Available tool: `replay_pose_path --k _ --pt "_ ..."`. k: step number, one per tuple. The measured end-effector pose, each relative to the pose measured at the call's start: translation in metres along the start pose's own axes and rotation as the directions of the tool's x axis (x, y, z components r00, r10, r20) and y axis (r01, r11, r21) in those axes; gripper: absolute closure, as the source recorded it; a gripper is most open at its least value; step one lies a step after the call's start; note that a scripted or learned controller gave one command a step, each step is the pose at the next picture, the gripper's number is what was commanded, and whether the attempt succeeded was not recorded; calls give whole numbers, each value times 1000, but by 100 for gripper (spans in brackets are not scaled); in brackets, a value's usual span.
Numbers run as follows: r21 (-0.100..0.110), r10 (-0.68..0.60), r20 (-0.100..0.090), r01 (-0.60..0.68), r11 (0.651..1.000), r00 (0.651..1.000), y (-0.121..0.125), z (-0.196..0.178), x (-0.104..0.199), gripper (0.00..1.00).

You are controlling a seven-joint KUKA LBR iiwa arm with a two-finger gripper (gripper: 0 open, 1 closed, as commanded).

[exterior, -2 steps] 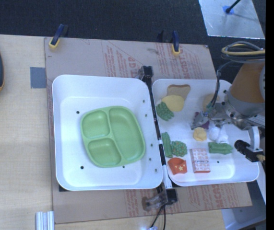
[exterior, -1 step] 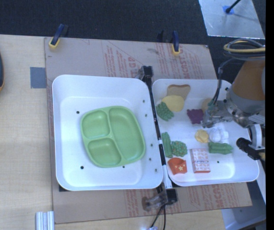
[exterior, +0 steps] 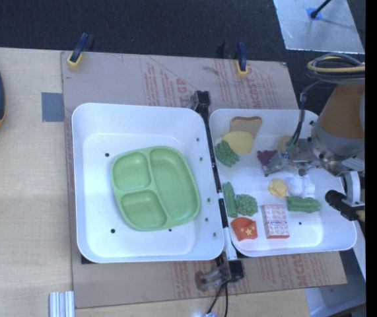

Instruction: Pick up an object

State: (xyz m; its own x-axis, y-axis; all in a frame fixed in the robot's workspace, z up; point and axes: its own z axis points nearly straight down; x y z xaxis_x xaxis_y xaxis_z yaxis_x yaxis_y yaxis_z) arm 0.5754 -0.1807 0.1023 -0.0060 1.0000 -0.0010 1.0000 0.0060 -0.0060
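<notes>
Red printed lettering on brown cardboard sheet [exterior: 175,84] under bins: too blurred to read. Small red-and-white carton [exterior: 275,220]: print illegible.

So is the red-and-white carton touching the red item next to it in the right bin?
Apart. The camera view shows a thin strip of white bin floor between the red-and-white carton and the red item; they lie side by side near the right bin's front edge.

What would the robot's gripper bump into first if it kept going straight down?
Probably the white crumpled object right under the gripper, with the small yellow piece beside it. Depth is hard to judge from above.
</notes>
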Motion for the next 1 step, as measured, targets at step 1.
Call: replay_pose_path --k 1 --pt "-7 0 -1 0 1000 1000 52 10 4 0"
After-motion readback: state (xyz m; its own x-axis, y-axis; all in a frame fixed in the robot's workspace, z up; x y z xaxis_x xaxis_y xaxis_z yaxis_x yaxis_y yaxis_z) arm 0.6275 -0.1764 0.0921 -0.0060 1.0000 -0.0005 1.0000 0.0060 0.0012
